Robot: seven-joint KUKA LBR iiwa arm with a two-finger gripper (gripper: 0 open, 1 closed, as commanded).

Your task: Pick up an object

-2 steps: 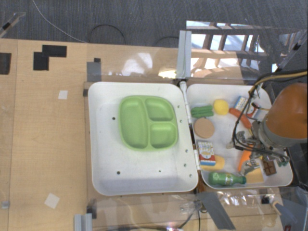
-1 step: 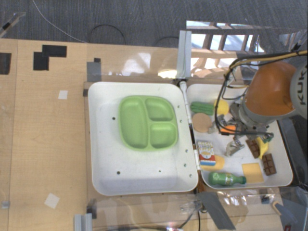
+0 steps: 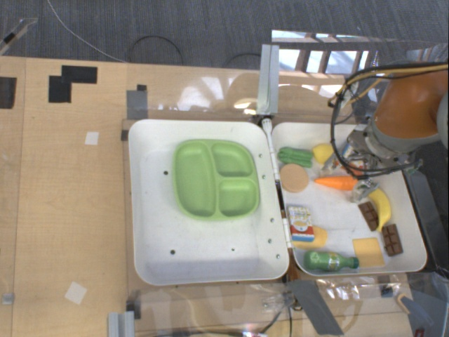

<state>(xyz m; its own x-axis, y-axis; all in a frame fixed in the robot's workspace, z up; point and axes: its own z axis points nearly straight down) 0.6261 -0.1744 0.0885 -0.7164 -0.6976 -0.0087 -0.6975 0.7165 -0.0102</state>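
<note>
One carrot (image 3: 335, 183) lies mid right bin (image 3: 337, 220), upper-right of frame, just below-left of the gripper (image 3: 365, 181); grip state: can't tell. Banana (image 3: 380, 207) beside it. Green plate (image 3: 215, 178) in left bin (image 3: 154, 244).

The right bin (image 3: 419, 262) is crowded. A green vegetable (image 3: 295, 156), a tan disc (image 3: 294, 179) and a carrot (image 3: 335, 183) lie across its far half, with the arm (image 3: 410, 111) hanging over the far right corner. A carton (image 3: 300, 221), a green bottle (image 3: 331, 261), a cheese block (image 3: 368, 251), a banana (image 3: 381, 206) and two chocolate bars (image 3: 391, 239) fill the near half; a bare patch stays open mid-bin. In the left bin (image 3: 151, 258), the green divided plate (image 3: 215, 179) takes the centre, leaving free room around it. The surface (image 3: 63, 209) to the left lies open.
</note>
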